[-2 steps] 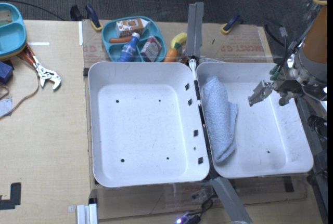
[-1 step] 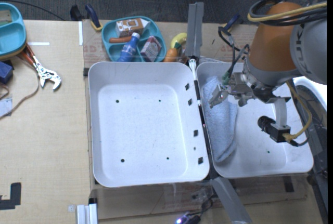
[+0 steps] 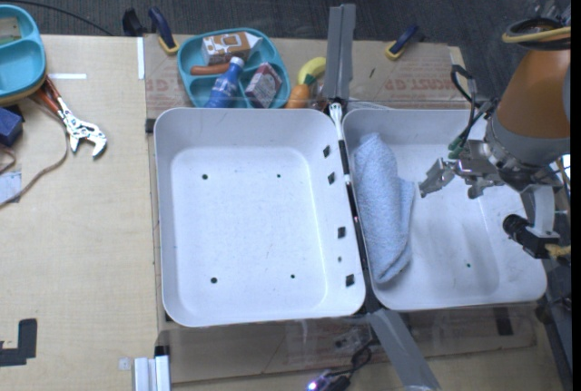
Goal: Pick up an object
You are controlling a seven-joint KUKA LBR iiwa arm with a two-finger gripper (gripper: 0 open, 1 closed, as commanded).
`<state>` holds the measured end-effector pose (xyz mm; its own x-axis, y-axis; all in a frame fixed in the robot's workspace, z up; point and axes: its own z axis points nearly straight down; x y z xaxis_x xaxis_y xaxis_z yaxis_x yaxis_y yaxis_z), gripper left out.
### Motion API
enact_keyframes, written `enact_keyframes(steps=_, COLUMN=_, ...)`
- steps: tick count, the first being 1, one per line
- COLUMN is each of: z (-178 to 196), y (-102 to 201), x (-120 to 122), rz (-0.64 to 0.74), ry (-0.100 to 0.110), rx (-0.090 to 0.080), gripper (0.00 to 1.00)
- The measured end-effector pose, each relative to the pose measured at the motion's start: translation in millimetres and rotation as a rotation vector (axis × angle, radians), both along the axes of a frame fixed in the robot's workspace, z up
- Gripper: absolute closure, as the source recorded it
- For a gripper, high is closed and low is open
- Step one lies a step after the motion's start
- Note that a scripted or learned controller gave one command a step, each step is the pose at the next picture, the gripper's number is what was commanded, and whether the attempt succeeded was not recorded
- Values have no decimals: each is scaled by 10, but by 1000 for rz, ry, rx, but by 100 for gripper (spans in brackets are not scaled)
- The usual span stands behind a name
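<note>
A grey-blue cloth [image 3: 381,203] lies folded lengthwise in the right bin [image 3: 472,285], against its left wall beside the divider. My gripper [image 3: 451,184] hangs over the middle of the right bin, a little to the right of the cloth and apart from it. Its two fingers stand spread, with nothing between them, so it is open. The grey wrist and orange band [image 3: 536,94] rise toward the right edge of the view.
The left bin [image 3: 172,226] sits beside the right one. Behind the bins a teal tray [image 3: 192,72] holds several small items, with a banana [image 3: 311,70] and a carrot [image 3: 300,96] next to it. A wrench [image 3: 80,133] lies on the bench at the left.
</note>
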<state>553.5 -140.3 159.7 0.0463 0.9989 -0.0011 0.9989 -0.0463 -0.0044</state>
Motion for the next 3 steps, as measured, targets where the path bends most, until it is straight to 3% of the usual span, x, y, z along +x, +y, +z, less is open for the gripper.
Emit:
enact_keyframes(steps=1, z=-683, y=331, x=-281, rz=267, ry=-3, rx=2, gripper=0)
enact_keyframes(steps=2, z=-682, y=260, x=135, rz=129, ry=-4, rx=1, gripper=0)
enact_keyframes(steps=3, z=-677, y=452, x=420, rz=217, ry=-5, rx=0, gripper=0)
